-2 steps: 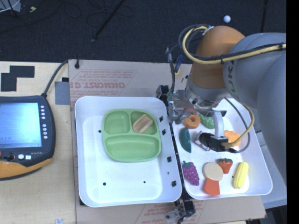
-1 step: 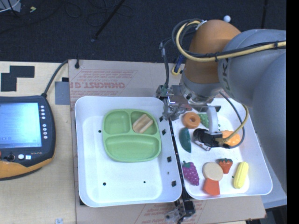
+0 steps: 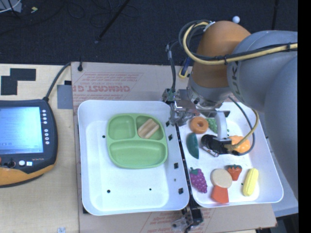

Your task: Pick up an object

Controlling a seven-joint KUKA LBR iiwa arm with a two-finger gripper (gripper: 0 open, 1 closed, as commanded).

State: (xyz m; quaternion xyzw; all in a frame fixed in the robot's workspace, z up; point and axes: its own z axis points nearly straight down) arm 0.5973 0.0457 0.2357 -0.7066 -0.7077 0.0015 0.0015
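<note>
My gripper (image 3: pixel 179 114) hangs low over the far end of the wall between the two bins, at the right bin's (image 3: pixel 273 178) far left corner. Nothing can be seen held in it. Just to its right lies an orange doughnut (image 3: pixel 198 125), and a dark green vegetable (image 3: pixel 193 145) lies in front of that. The same bin also holds purple grapes (image 3: pixel 198 179), a round beige slice (image 3: pixel 222 178) on a red-orange block (image 3: pixel 220 195), a strawberry (image 3: pixel 234 172), a yellow corn cob (image 3: pixel 250 181) and an orange fruit (image 3: pixel 241 144), partly hidden by the wrist.
The left bin (image 3: pixel 126 194) holds a green divided plate (image 3: pixel 136 154) with a tan bread piece (image 3: pixel 148 128) in its far right compartment. A control pendant (image 3: pixel 24 140) lies on the bench at the left. The arm's bulk covers the right bin's far side.
</note>
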